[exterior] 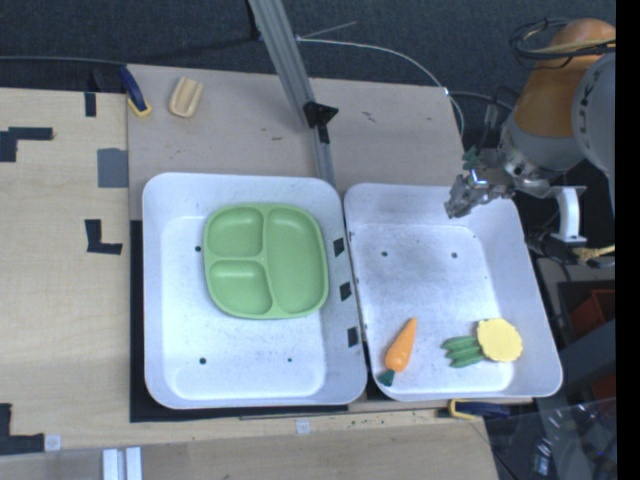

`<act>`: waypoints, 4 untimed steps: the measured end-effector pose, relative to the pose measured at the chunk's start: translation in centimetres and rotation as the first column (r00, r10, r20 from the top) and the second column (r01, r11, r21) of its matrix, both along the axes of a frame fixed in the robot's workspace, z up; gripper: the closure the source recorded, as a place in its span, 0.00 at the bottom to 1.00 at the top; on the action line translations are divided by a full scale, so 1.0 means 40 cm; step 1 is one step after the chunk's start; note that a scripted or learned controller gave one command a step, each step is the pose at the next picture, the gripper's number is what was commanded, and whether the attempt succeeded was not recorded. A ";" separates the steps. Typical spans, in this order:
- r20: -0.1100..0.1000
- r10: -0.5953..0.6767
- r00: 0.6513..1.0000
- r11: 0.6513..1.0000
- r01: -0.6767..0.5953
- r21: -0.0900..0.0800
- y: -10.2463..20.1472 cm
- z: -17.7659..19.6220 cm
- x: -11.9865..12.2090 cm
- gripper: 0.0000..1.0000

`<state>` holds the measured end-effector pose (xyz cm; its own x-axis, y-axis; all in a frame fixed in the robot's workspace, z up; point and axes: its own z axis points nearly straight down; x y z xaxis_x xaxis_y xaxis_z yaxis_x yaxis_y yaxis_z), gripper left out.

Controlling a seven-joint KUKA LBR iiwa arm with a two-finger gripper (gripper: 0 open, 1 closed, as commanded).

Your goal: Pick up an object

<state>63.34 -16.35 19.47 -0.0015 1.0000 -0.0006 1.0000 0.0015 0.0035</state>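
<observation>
Hovering at two o'clock over the right bin, gripper, finger state impossible to tell; carrot and pineapple at five.

My hand: up over the far edge of the right bin, nothing in it.
Right bin: a carrot, a yellow toy and a green toy touching it, near the front.
Left bin: a green plate with three parts.
Surface: a small tan block at the back.
</observation>
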 end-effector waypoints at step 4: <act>-0.005 0.005 1.000 1.000 -0.005 0.003 0.379 0.087 -0.164 1.00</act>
<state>56.78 -1.19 22.94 -0.0068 1.0000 0.0026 1.0000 0.0068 -0.0020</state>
